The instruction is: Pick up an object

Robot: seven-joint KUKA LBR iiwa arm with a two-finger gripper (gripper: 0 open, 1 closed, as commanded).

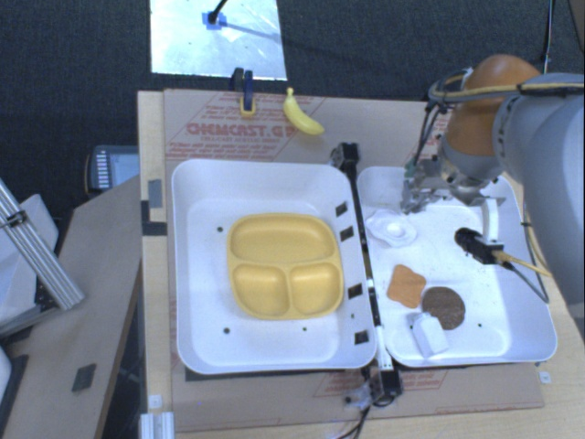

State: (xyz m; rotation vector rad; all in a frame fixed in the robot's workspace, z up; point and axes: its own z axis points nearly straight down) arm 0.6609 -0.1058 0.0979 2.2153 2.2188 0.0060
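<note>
Upper right of frame, arm [526, 131]: grey with an orange band, reaching in from the right edge over the right bin [539, 337].
gripper [417, 198]: low over the upper left corner of the right bin, just up and right of the white lump [391, 230].
gripper state: how far open it is cannot be told from this view; no object shows in its grasp.
white lump: on the right bin's floor near its left wall, close to the gripper.
orange-brown square [407, 285]: lower in the right bin, below the white lump.
brown disc [445, 306]: just right of the orange-brown square, touching it or nearly so.
white block [428, 335]: near the right bin's lower edge, just below the brown disc.
yellow divided tray [283, 265]: flat in the middle of the left bin [196, 245], with three compartments.
banana [302, 115]: on the cardboard [219, 126] behind the bins, upper middle of the frame.
</note>
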